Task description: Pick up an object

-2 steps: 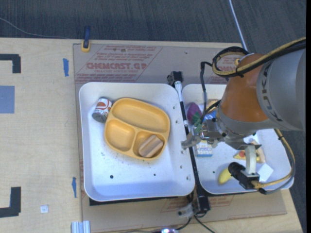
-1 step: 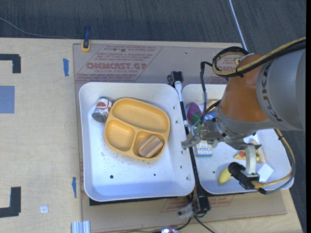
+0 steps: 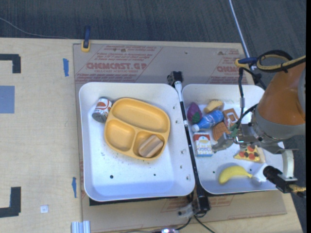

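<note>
Dark grey carpet (image 3: 146, 8) beyond light wooden bench (image 3: 39, 130); brown cardboard sheet (image 3: 146, 62) on bench.

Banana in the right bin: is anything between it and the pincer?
Nothing visible blocks it. The banana lies alone on bare bin floor near the front wall, with the pincer above it in the view; the pizza slice sits off to the right.

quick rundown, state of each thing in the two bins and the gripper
yellow divided plate: flat in the left bin, hot dog bun in one compartment
can: on its side beside the plate
banana: lying loose in the right bin
purple eggplant: lying loose
blue bottle: on its side
small carton: lying flat
pizza slice: flat, by the gripper
gripper: low in the right bin
</note>
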You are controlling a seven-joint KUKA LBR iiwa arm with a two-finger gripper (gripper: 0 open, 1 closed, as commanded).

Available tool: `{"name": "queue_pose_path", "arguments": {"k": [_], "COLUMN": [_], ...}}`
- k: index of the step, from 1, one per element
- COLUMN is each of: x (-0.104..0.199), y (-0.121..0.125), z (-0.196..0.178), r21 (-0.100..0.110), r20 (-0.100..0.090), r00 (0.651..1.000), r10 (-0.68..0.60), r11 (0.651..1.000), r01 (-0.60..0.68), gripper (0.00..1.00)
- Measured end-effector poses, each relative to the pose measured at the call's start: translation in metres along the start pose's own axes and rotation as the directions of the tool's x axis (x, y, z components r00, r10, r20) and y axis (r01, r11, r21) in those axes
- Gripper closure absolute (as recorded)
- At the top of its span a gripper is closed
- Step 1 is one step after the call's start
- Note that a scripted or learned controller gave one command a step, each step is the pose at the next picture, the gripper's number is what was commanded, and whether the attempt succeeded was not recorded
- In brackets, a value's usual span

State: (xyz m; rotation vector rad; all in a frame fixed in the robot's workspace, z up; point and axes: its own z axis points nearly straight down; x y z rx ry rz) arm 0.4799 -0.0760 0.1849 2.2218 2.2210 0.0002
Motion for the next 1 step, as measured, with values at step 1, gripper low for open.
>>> {"name": "queue_pose_path", "arguments": {"k": [1], "x": [-0.0184], "y": [-0.0004], "z": [0.0898], "r21": [-0.001], "r20": [0.000], "r00": [1.000], "r10": [-0.001], "r11": [1.000], "r01": [0.001], "gripper": [0.00]}}
